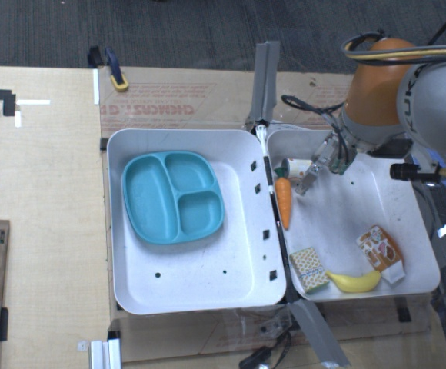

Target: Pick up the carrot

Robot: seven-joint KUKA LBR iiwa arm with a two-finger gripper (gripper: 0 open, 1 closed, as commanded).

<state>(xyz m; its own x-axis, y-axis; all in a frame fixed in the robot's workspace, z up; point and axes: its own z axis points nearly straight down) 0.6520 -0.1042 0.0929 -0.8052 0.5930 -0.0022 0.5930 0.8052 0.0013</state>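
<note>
1. The carrot (284, 202) is lying in the right bin (407, 206), hard up against the wall it shares with the left bin, around the 9 o'clock edge of that bin. Green top points to 12 o'clock, tip to 6.
2. The claw (309, 178) sits at roughly 1 o'clock from the carrot, just beside its green end, tilted down toward it. Honestly can't tell how far open it is from this angle, and there's nothing I can see gripped in it.
3. The arm (407, 91) comes in from 3 o'clock, orange band up over the bin's top right corner.
4. Other stuff in the right bin: a banana (354, 281) at 6 o'clock, a small box (309, 267) just beside its left end, and a snack packet (380, 250) around 5 o'clock.
5. The left bin (131, 283) has a blue divided plate (173, 197) in its upper-left part.
6. Both bins sit on the counter (38, 167).
</note>
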